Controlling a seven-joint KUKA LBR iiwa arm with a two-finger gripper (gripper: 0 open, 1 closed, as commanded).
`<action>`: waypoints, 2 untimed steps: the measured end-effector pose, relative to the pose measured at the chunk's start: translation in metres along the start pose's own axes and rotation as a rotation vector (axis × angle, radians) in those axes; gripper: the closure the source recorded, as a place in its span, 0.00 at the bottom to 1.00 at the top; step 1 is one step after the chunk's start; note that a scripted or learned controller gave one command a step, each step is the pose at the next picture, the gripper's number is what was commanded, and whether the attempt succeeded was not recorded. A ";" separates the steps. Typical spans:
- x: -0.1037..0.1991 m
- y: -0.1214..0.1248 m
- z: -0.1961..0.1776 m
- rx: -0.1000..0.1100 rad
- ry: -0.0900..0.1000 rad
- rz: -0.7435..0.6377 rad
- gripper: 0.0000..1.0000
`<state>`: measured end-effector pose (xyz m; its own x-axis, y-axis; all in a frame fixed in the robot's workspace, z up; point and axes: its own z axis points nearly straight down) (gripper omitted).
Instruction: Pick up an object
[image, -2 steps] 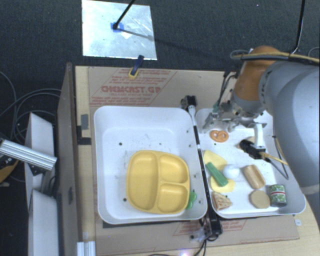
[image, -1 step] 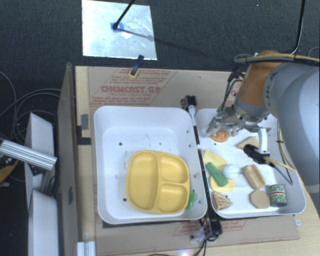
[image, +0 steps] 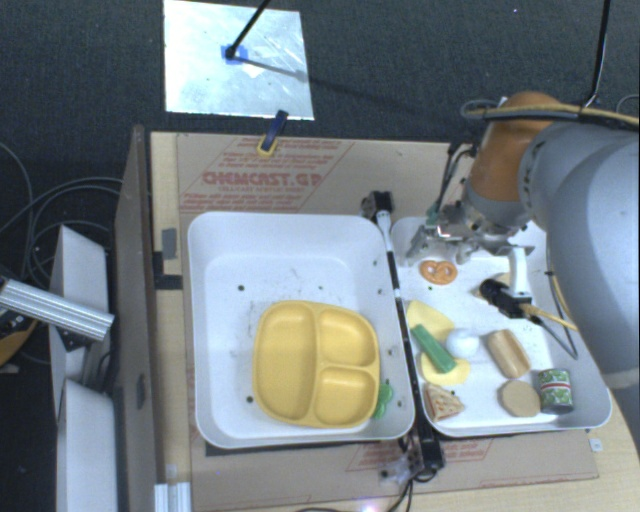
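The gripper (image: 452, 238) hangs low over the far end of the right bin (image: 590, 400), at about 1 o'clock from the middle of the bench. Whether it is open or closed, I cannot tell from here. A small orange pretzel (image: 437, 270) lies on the bin floor just beside the gripper, at its 7 o'clock, apart from it as far as I see. The left bin (image: 230, 260) holds a yellow divided plate (image: 316, 363).

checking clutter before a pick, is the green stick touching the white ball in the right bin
Touching. The camera view shows the green stick running up against the white ball with no gap between them, both lying over the yellow piece.
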<state>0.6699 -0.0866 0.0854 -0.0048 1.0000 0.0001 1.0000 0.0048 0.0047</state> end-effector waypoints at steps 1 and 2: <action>-0.001 0.001 -0.011 -0.003 -0.001 -0.002 1.00; -0.001 0.001 -0.011 -0.002 -0.002 -0.002 0.00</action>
<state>0.6704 -0.0873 0.0964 -0.0073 1.0000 -0.0014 1.0000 0.0073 0.0066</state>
